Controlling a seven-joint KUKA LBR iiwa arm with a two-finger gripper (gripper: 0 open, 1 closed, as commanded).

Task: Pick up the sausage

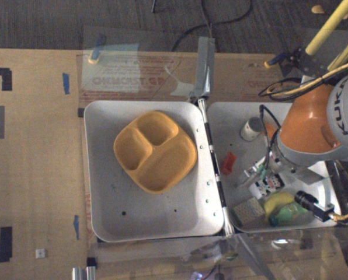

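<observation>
The sausage [228,162], a small red piece, lies in the right bin [223,118] close to its left wall. My gripper [260,177] hangs low over the middle of that bin, just right of and slightly below the sausage. A small gap separates it from the sausage. The grey and orange arm covers the bin's right half.
A white cup [250,128] stands at the back of the right bin. At its front lie a tan waffle-like piece [249,211], a yellow item [278,201] and a green item [289,213]. An orange divided plate [155,150] sits in the left bin [104,209].
</observation>
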